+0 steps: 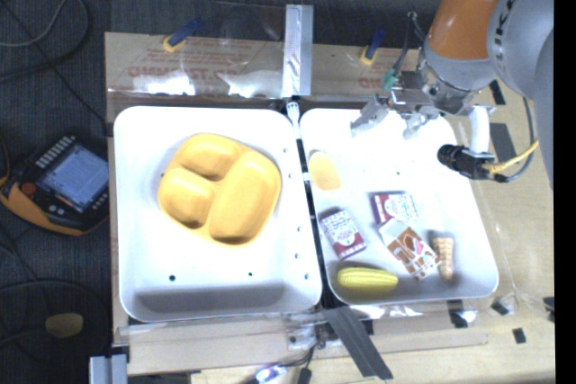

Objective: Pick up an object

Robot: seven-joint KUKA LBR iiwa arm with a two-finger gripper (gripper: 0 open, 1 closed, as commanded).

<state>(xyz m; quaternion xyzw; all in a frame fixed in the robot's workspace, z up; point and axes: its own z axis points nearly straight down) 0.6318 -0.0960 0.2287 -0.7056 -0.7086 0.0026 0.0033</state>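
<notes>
Yellow bread rolls [219, 187] are filling the left bin [135, 283] as I am watching my gripper [391, 116] hanging over the far edge of the right bin [468, 283], its two fingers standing apart with nothing between them. Well below it, a corn cob [366, 280] is lying near the front wall, with three small packets [342, 231] and a cone [444, 254] beside it.

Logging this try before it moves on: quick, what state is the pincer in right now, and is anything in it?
Pincer: open, nothing between its fingers, above the far edge of the right shallow white bin.
</notes>
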